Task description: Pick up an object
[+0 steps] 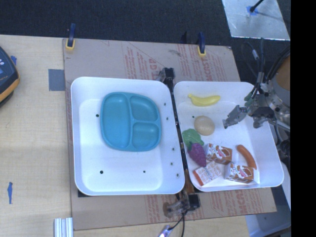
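The right bin holds a yellow banana, a beige round potato, a green leafy piece, purple grapes, a red-orange sausage and several small snack packets. My gripper hangs over the right part of this bin, to the right of the potato and above the sausage. Its two dark fingers stand spread apart, with nothing between them.
The left bin holds a blue divided plate. A yellow and black device lies at the bench's far left edge. Clamps pin the cardboard sheet at the back.
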Tool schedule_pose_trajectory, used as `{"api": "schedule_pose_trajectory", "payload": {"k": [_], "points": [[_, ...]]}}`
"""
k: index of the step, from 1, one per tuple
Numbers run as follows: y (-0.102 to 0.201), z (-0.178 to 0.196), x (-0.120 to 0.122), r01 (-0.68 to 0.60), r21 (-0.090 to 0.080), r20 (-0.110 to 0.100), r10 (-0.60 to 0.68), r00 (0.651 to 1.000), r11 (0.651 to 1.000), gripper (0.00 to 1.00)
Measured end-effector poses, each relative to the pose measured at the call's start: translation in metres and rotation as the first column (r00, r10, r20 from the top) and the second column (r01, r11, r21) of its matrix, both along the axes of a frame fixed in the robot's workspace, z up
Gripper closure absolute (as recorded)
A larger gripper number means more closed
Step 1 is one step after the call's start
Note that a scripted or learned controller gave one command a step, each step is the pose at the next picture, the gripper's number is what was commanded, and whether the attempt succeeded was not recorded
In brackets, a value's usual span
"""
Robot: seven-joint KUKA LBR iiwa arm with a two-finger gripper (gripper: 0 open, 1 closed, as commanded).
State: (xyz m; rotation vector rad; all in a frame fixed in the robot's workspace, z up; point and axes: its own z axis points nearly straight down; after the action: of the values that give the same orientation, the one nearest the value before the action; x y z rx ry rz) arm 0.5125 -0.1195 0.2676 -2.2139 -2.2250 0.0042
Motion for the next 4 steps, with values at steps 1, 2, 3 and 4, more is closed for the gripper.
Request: {"api": "schedule_pose_trajectory", "payload": {"k": [1,2,3,4], "points": [[-0.094,-0.092,0.027,0.002,-0.002,-0.001,-0.002,1.000,1.000,0.00],[-0.075,-0.127,-0.008,0.001,0.000,-0.001,-0.001,1.000,1.000,0.00],[-0.092,-0.176,0.003,0.001,0.000,-0.001,-0.001,1.000,1.000,0.00],[-0.094,-0.166,0.003,-0.001,-0.002,-0.002,0.001,1.000,1.000,1.00]]}}
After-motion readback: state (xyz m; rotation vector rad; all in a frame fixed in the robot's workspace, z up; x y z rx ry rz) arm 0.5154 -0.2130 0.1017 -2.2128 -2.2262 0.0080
